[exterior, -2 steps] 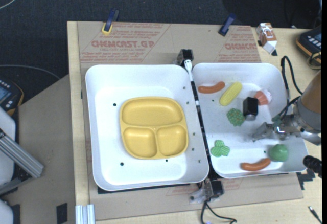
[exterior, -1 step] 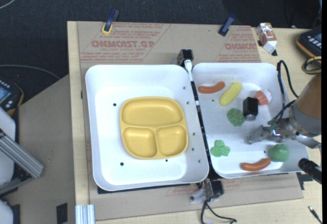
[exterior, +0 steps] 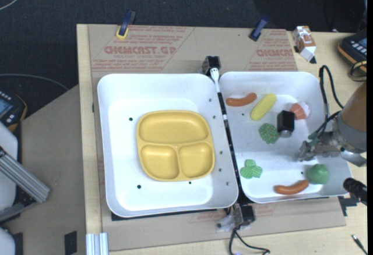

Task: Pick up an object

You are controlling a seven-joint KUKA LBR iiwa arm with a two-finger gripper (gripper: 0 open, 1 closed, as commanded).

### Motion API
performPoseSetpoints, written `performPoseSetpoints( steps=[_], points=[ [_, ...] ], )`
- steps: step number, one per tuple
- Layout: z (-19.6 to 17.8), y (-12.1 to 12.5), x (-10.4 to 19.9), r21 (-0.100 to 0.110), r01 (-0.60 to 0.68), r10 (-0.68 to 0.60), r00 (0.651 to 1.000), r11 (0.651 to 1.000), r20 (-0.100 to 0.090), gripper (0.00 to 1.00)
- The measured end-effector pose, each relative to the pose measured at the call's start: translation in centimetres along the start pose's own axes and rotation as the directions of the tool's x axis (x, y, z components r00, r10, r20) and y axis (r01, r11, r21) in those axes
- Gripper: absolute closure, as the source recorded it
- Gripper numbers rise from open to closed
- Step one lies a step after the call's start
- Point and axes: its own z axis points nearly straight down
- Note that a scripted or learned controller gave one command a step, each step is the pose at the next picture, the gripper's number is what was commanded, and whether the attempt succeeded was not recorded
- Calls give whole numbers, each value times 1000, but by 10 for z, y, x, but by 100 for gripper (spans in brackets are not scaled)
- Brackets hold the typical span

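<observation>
In the right-hand shallow white bin [exterior: 274,80], the metal pincer [exterior: 312,150] hovers just above the round green plastic fruit [exterior: 318,174] (finger spacing: cannot tell); descend centred, straddling it before closing.

The arm [exterior: 356,123] comes in from the right edge, its thick grey body cut off by the frame at mid-height. It angles down and leftward, narrowing to a metal wrist. The gripper [exterior: 307,152] sits low at the end of it, pointing left and slightly down. A dark cable loops above the arm, running back toward the right. The fingers are too small to read.
</observation>
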Motion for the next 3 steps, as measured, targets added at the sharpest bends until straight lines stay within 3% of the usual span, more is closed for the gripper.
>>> performPoseSetpoints(
  steps=[3],
  points=[
    [-133,10,-14,-6,3,-3,1000,1000,4,100]
  ],
)
